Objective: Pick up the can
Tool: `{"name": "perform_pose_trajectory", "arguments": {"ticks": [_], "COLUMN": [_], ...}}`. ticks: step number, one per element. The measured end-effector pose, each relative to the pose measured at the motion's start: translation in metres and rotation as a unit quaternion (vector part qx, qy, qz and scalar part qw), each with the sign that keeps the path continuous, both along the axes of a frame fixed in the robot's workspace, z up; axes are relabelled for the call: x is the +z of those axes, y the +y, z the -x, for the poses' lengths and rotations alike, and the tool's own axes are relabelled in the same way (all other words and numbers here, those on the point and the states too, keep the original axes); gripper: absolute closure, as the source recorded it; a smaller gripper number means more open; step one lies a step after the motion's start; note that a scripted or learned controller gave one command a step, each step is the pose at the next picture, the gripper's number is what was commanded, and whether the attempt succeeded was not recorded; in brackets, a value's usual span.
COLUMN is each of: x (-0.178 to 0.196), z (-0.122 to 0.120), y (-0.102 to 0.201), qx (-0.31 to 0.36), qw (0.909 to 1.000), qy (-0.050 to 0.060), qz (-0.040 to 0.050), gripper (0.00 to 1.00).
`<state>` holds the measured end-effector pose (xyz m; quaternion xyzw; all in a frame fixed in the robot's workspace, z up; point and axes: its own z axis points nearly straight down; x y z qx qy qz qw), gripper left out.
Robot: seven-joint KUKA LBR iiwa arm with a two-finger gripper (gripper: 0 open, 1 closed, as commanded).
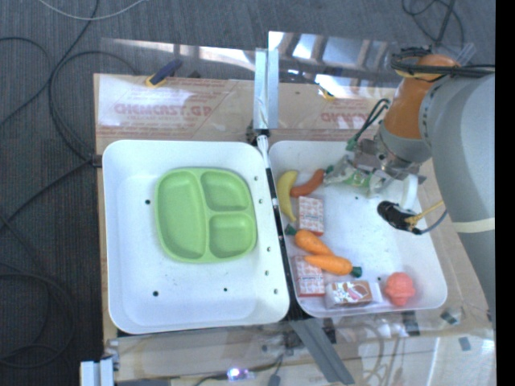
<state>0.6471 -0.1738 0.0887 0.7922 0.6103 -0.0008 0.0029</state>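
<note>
Can point(344, 175) | seemingly the greenish-silver item at 12 o'clock in right bin point(378, 248), just beside tool point(376, 171) | tool state: cannot tell, open or closed | handling: likely stiff, light, slippery, prone to rolling; grip across mid-body.

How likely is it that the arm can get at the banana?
Probably yes. The banana lies uncovered in the bin that the gripper is over. One snag: it sits tight against the bin's left wall, with an orange vegetable and a cracker close on its other side.
</note>
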Motion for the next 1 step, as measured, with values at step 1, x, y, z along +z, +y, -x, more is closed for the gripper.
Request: {"name": "perform_pose_trajectory", "arguments": {"ticks": [1], "x": [0.0094], "z": [0.0004], "y": [-0.0002], "qx": [0.001], "qw": [1.0], "qy": [0.002], "qz": [0.0017], "gripper": [1.0]}}
